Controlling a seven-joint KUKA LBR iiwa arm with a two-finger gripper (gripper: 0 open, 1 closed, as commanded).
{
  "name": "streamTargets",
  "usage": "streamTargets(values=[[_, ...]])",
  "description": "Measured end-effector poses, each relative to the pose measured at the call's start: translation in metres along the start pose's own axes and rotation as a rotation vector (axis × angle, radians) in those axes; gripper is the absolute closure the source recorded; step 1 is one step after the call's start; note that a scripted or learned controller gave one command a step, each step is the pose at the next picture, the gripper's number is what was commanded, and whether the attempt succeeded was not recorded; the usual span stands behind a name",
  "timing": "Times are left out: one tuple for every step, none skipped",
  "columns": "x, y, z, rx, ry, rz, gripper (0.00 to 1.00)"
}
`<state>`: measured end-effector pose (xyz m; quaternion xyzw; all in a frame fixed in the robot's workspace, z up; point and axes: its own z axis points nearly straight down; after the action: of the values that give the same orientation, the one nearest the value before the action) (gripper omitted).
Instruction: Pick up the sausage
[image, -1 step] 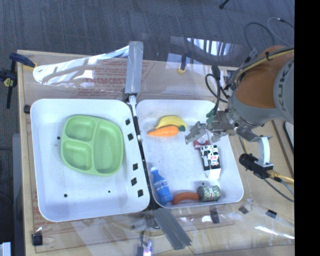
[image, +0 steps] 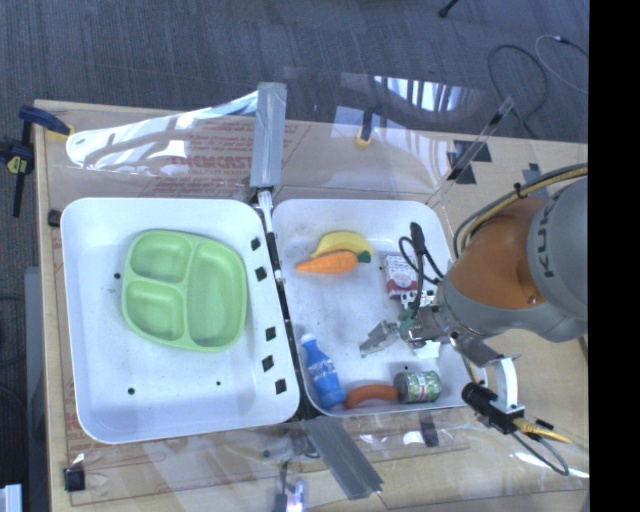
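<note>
The sausage (image: 371, 395) is a reddish-brown link lying along the front wall of the right bin (image: 300, 225), between a blue bottle (image: 321, 372) and a green can (image: 417, 385). My gripper (image: 379, 339) hangs over the bin floor in the middle right, above and slightly behind the sausage and apart from it. It points to the left and nothing shows in its grasp. The grey arm with its orange band (image: 497, 272) reaches in from the right.
A banana (image: 343, 243) and a carrot (image: 328, 263) lie at the back of the right bin, with a red and white packet (image: 401, 276) to their right. The left bin (image: 90, 300) holds a green divided plate (image: 186, 290). Black cables loop near the wrist.
</note>
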<state>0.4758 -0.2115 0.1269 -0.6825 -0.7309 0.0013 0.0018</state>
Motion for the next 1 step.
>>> streamTargets(values=[[0.0085,0.0013,0.0366,-0.001,0.001,0.002,0.0]])
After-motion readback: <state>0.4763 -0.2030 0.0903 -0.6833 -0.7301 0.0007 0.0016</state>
